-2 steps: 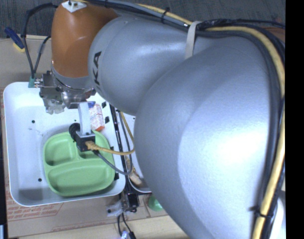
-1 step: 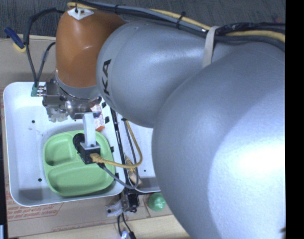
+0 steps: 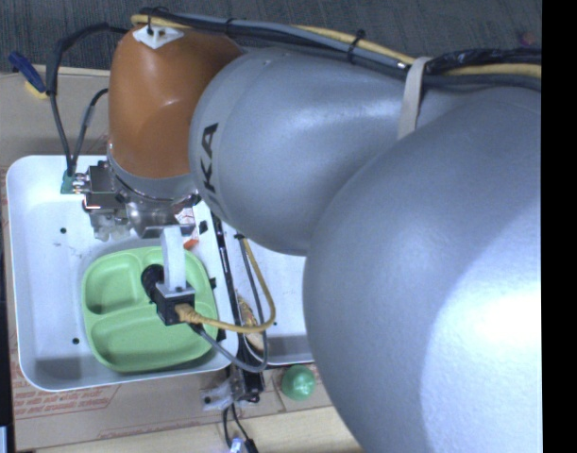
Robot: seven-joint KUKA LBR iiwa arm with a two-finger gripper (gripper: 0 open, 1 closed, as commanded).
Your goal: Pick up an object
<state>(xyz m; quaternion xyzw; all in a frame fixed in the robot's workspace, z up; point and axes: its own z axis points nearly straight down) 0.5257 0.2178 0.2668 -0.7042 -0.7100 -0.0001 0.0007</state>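
**Hand low over the left bin, green tray just on its near side**

From my station I see the arm (image 3: 382,215) sweeping in from the right and covering much of the tabletop (image 3: 279,423). Its orange band sits above the far half of the left bin (image 3: 28,253). The hand (image 3: 118,210) hangs beneath the wrist, over the middle of that bin and towards its far edge. The wrist hides its business end from me, so I cannot tell how far open it is, and I see nothing in its hold.

The green tray (image 3: 118,333), a divided dish with rounded corners, lies flat on the bin floor in the near half. It is close to the near edge and reaches towards the near right corner. Its far rim lies just on the near side of the hand, so the tray is beside the hand and not under it.

A small green ball (image 3: 297,382) rests outside the left bin, past its near right corner and close to the tabletop's near edge. It is well apart from the hand.
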